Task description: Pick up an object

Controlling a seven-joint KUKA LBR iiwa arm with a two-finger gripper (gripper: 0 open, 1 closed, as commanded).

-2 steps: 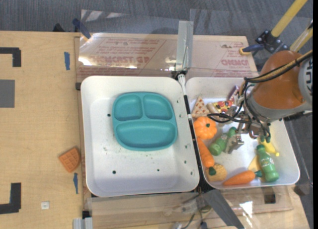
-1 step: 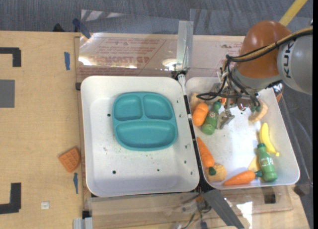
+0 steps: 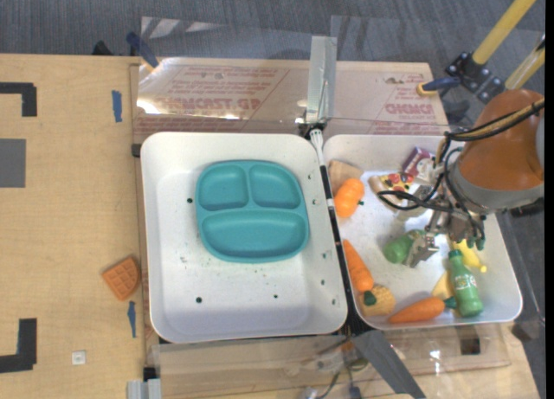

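The gripper [image 3: 426, 246] hangs low over the middle of the right bin [image 3: 511, 298], its arm reaching in from three o'clock with the orange band [image 3: 500, 148] above the wrist. Whether it is open or closed cannot be told from this slanted view, and nothing can be seen held in it.

The nearest candidate is a small green toy [image 3: 396, 250], lying just beside the gripper at about nine o'clock, close enough that the two may be touching. It looks squat rather than long, so no clear long axis can be read. A green bottle [image 3: 465, 283] lies near the gripper at about four o'clock, its long axis running roughly twelve to six, with a yellow piece [image 3: 470, 253] just beyond its upper end.

Other toys crowd the bin: an orange piece [image 3: 348, 197] near the dividing wall at ten o'clock, a carrot [image 3: 357, 268] lying along that wall at eight o'clock, another carrot [image 3: 418, 310] lying nearly level at six o'clock, and a corn cob [image 3: 378, 300] beside it.

The bin floor is smooth white plastic, shallow-walled, and room round the green toy looks fair. The left bin [image 3: 173, 302] holds a teal divided plate [image 3: 251, 209]. On the bench [image 3: 61, 215] a waffle toy [image 3: 122, 277] lies well apart.
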